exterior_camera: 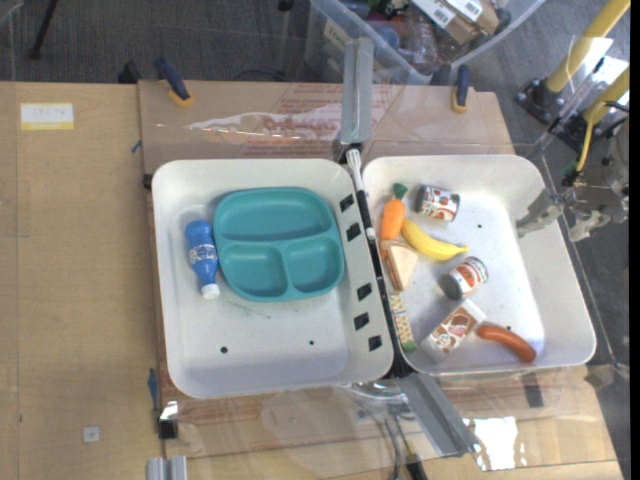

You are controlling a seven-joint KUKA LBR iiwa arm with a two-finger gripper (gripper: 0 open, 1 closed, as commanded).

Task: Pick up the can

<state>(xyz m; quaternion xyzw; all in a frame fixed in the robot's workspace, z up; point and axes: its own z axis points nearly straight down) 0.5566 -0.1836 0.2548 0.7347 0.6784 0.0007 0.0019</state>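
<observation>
Target small red-and-white metal can [465,277] lies tilted mid-right bin, free for grasping | pincer [535,215] at bin's right rim, finger state indiscernible

The robot body at the right edge of the view appears as a metallic grey assembly [585,208] of thin struts and small brackets. Dark cabling runs along its upper part. Finer detail such as screws or markings is too blurred to make out.
</observation>
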